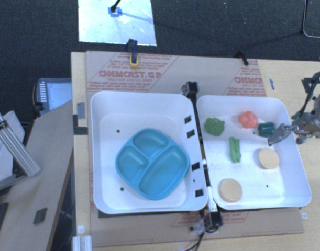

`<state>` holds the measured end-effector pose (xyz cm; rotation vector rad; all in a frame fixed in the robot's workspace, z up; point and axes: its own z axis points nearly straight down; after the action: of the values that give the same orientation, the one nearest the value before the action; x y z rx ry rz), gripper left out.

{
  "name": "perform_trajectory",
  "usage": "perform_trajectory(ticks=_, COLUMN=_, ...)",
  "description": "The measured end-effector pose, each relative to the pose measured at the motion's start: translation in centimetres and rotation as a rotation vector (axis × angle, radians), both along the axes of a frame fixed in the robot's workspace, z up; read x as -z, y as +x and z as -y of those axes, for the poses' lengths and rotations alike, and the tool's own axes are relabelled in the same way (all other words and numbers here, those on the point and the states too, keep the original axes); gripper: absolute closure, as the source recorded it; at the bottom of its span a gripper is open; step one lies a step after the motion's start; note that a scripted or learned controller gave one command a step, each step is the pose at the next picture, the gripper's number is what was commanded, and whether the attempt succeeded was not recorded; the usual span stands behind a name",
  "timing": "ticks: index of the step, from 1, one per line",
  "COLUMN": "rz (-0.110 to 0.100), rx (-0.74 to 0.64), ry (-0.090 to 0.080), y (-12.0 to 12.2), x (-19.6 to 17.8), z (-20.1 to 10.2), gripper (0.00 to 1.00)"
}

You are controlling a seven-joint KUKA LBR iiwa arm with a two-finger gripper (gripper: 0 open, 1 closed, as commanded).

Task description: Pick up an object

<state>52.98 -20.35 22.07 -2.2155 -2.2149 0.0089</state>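
The robot arm comes in from the right edge of the camera view, low over the right bin's (298,166) right rim. Only its wrist and gripper (279,135) are seen, as a cluster of grey metal parts and cables. A grey metal tip points left and slightly down, into the bin. It lies just beside a small dark teal object (266,128), too small to name. Whether the fingers are released or clenched cannot be told, and nothing is seen held between them.

The right bin holds six small things. A green leafy lump (214,126) sits near the upper left. A salmon-pink rounded piece (248,119) lies to its right, with the dark teal object just beside that. A slim green piece (234,149) lies upright in the middle. A pale cream round piece (268,158) rests toward the right wall. A tan round disc (230,190) lies near the front.

The left bin (105,119) holds a light blue divided plate (152,162) with three compartments, set at an angle.

Both bins rest on a brown sheet (149,72) on the desk (78,82). The sheet carries red lettering that reads "CHEMCAST GP" behind the left bin and "CHEMC..." behind the right, partly cut off. A shiny square panel (117,13) lies on the dark floor beyond.
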Motion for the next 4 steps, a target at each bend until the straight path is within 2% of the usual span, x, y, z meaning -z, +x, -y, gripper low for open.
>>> perform_trajectory(ticks=1, rz=0.012, rx=-0.004, ry=-0.003, y=0.3, x=-0.6, z=-0.1, gripper=0.0)
perform_trajectory(ticks=4, rz=0.009, rx=-0.001, ry=-0.002, y=0.2, x=13.8, z=-0.5, gripper=0.0)
